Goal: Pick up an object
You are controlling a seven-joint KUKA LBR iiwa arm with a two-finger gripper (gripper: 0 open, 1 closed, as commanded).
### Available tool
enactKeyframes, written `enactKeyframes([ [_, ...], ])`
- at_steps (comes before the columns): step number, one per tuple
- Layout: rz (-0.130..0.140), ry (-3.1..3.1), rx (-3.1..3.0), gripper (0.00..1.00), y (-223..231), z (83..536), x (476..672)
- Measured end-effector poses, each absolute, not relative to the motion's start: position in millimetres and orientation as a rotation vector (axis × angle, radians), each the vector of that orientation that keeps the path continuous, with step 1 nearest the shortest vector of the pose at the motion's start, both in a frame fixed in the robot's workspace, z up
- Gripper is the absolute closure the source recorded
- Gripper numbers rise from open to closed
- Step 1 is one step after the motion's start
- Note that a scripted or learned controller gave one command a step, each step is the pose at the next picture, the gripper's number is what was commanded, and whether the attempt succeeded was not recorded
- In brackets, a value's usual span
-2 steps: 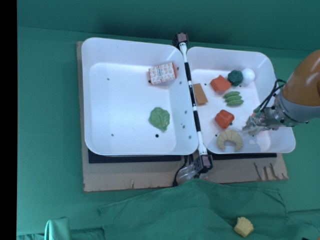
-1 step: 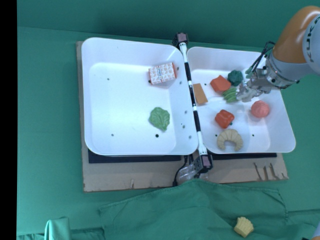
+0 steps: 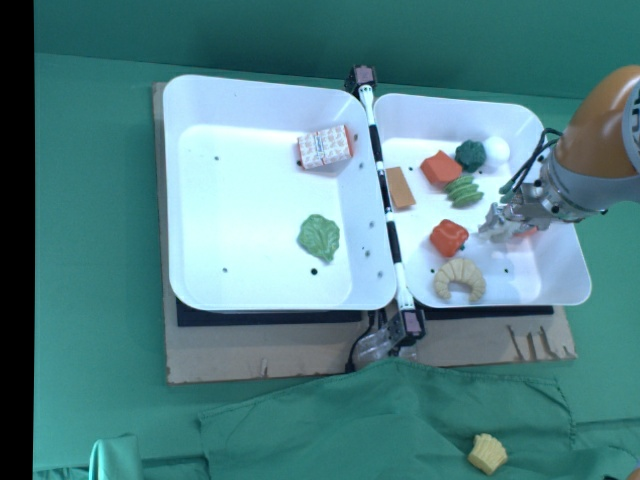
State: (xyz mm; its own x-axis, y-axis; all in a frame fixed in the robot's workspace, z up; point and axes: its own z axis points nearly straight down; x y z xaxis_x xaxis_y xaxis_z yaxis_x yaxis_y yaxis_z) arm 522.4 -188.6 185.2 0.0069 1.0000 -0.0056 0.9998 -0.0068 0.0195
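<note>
The end effector (image 3: 503,224), grip state unclear, is hovering at the red pepper's (image 3: 449,237) three o'clock; next, centring and descending.

The robot's arm (image 3: 600,143) is a thick, rounded limb with a smooth, glossy shell. Its broadest visible part is a bulging orange band (image 3: 600,118), shaped like a dome. Beside that band, the casing turns pale grey, and a grey collar curves under the orange where the wrist begins. Below the collar the wrist narrows into a darker grey block. Thin black cables (image 3: 530,163) loop out from the wrist in a slack arc and run along its side. The claw (image 3: 503,224) is a small cluster of silvery-grey metal parts with light, angular edges, too blurred to tell finer detail.
</note>
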Motion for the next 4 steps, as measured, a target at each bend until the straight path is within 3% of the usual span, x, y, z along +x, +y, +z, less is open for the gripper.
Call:
enactKeyframes([
  [1,0.016,2.196,2.211,1.0,-190,198,524.6],
  [2,0.006,2.212,2.217,1.0,-188,184,544.1],
  [3,0.01,2.208,2.215,1.0,-188,185,542.6],
  [4,0.013,2.215,2.207,1.0,-157,239,629.9],
])
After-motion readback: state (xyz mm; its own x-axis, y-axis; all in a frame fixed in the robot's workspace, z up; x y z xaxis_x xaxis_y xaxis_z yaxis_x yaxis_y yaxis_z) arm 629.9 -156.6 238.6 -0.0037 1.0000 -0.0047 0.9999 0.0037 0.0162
